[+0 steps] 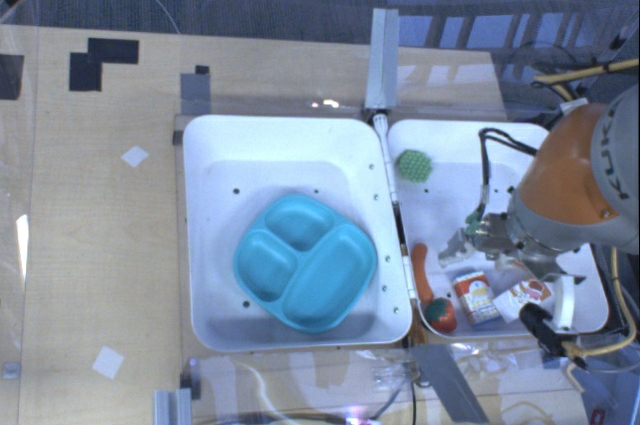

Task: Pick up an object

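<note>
My gripper [480, 241] hangs low over the middle of the right bin [452, 141], under the grey wrist and its orange band. Just below it lie a small carton with a red label [477, 299] and a white and red packet [528, 294]. A long orange-red piece [421, 271] lies along the bin's left wall, with a round red and green fruit [440, 314] at its near end. A green bumpy ball [413, 165] rests at the bin's far left corner, well apart from the gripper.
The left bin [215, 158] holds a blue divided plate [305, 261]. A metal divider post [381, 63] stands behind the join of the two bins. Cables run along the right side by the arm.
</note>
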`<action>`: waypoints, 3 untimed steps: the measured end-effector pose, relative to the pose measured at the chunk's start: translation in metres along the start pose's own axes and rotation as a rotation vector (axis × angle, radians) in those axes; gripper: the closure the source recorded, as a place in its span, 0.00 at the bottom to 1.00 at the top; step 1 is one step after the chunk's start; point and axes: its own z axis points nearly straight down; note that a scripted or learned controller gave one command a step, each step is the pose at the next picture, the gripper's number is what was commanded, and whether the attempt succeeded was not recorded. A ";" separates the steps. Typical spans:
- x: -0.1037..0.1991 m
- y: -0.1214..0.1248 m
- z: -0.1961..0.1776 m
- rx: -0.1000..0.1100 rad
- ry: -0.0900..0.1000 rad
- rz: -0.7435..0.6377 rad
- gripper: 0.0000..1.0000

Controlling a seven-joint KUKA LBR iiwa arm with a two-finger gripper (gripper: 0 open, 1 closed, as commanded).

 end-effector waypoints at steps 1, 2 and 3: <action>-0.067 0.009 0.039 -0.009 -0.001 -0.108 0.00; -0.045 0.008 0.038 -0.015 -0.008 -0.424 0.00; -0.005 0.030 0.038 -0.014 -0.007 -0.616 0.00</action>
